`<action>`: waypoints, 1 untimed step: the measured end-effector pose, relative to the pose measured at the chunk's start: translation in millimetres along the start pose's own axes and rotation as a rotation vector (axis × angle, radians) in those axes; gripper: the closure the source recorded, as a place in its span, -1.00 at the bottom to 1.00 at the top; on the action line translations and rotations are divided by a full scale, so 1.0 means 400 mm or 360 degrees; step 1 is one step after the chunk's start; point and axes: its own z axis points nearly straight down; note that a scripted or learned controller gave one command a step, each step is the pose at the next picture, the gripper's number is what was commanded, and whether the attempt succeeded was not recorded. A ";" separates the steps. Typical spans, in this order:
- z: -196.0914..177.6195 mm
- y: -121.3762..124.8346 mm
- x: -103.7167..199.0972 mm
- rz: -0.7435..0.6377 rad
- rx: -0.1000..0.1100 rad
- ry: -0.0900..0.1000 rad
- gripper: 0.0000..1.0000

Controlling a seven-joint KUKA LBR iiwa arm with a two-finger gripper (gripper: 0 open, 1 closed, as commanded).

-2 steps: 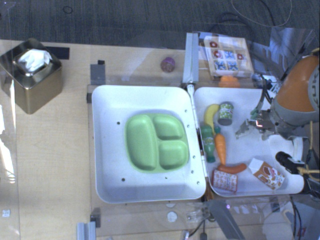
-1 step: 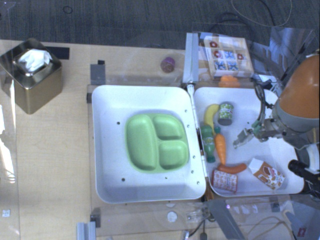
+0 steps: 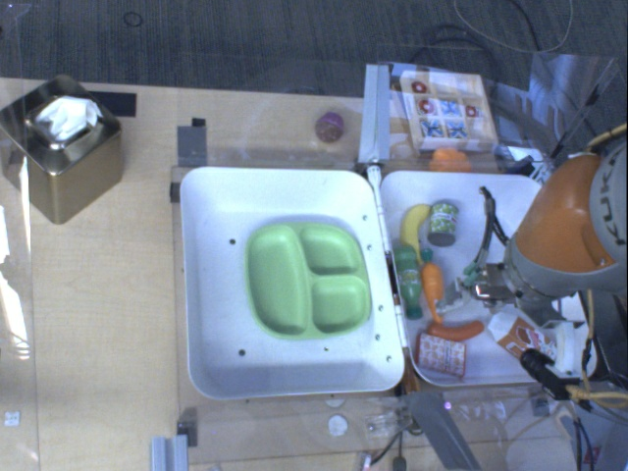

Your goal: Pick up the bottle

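The bottle (image 3: 408,281) is green and lies lengthwise along the left wall of the right bin (image 3: 505,189), just below a banana (image 3: 415,226). An orange carrot (image 3: 433,287) lies right beside it. My gripper (image 3: 475,285) hangs low over the middle of the right bin, to the right of the carrot and apart from the bottle. The grey wrist and orange band (image 3: 564,226) cover the bin's right side.
A small can (image 3: 443,223) stands near the banana. A sausage (image 3: 455,331), a red-and-white box (image 3: 444,355) and a snack packet (image 3: 522,340) lie at the bin's front. The left bin (image 3: 211,199) holds a green divided plate (image 3: 308,277). A tissue box (image 3: 65,148) stands far left.
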 end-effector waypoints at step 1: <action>-0.163 0.060 -0.107 -0.0105 -0.0007 -0.0004 -1.00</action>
